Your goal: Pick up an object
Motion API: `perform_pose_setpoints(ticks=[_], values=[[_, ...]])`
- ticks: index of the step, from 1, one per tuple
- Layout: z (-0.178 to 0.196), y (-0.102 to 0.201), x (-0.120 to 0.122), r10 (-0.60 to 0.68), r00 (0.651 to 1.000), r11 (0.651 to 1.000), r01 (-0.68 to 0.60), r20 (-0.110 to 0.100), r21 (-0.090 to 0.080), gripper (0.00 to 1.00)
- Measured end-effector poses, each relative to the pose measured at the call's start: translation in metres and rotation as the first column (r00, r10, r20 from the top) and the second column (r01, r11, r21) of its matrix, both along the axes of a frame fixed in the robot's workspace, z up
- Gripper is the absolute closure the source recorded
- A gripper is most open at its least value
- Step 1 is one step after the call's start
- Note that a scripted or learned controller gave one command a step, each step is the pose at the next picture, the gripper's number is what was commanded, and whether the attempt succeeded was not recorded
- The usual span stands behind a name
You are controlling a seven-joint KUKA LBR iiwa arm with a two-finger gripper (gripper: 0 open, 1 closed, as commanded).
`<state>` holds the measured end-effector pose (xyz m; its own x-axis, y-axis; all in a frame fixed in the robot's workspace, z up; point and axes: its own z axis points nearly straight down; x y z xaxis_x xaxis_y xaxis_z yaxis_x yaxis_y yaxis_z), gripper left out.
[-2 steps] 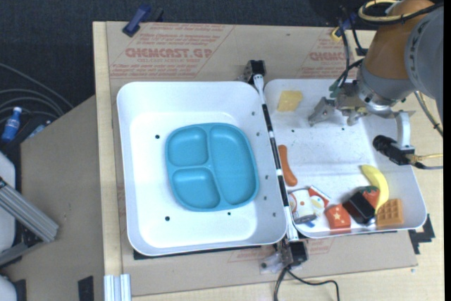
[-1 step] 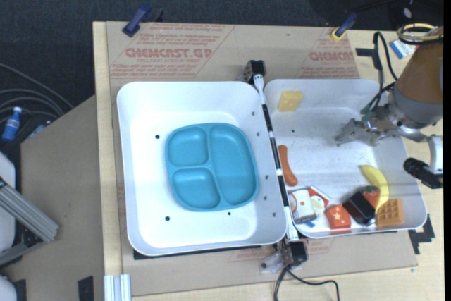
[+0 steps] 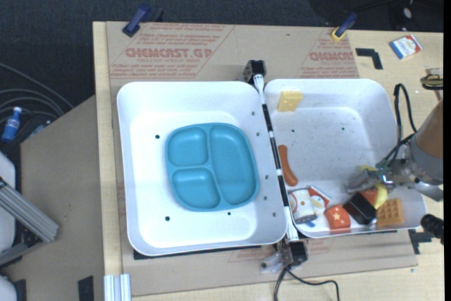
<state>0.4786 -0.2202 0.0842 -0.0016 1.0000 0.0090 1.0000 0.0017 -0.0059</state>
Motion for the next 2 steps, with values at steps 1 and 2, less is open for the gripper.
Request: perform_pose_setpoints(ticks=[1,2], values=[[0.010,-0.001,0.001,-0.001,1.000,1.000,0.001,0.005,-0.005,1.00],[0.066,0.071,0.025,0.000,1.000,1.000,0.000,0.007,-0.008,1.00]])
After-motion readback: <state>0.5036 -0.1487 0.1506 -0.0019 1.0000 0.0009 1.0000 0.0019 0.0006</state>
